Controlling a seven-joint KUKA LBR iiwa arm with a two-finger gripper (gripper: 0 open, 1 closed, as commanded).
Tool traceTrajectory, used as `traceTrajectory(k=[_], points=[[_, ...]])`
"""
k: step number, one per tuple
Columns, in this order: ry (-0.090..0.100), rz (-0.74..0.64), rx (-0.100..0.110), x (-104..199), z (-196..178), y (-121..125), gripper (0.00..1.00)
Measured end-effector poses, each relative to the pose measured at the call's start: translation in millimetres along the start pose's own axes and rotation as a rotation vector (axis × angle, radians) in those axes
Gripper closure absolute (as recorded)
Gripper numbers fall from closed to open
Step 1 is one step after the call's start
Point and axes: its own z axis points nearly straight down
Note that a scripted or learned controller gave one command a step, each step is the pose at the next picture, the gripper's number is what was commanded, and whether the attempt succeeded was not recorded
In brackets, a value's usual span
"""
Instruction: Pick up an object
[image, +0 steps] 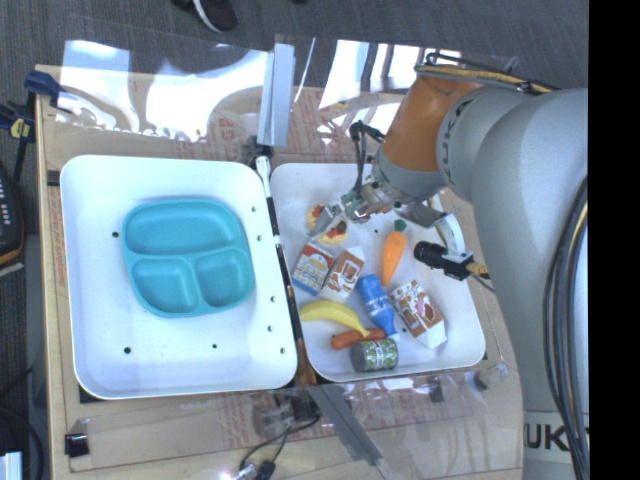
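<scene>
My gripper (352,204) reaches down into the upper left part of the right bin (462,343). It hangs just above and to the right of a small red and yellow packet (329,228). Below the packet lie two small cartons (313,266) (346,273) side by side. An orange carrot (393,253) lies to the right of them, close under the wrist. Further down are a blue bottle (376,304), a white carton with a red picture (420,314), a banana (333,314), a small orange piece (348,339) and a green can (377,355).
The left bin (85,358) holds a light blue divided tray (188,254). The grey arm with its orange band (430,118) covers the right bin's upper right corner. A black part (440,257) sticks out near the bin's right wall.
</scene>
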Motion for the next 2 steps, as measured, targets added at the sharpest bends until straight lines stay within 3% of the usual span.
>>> traceTrajectory(k=[1, 2], points=[[-0.007, -0.004, -0.01, -1.8, -18.3, 4.1, 1.0], [-0.007, -0.003, -0.01, -1.9, -18.2, 4.0, 0.0]])
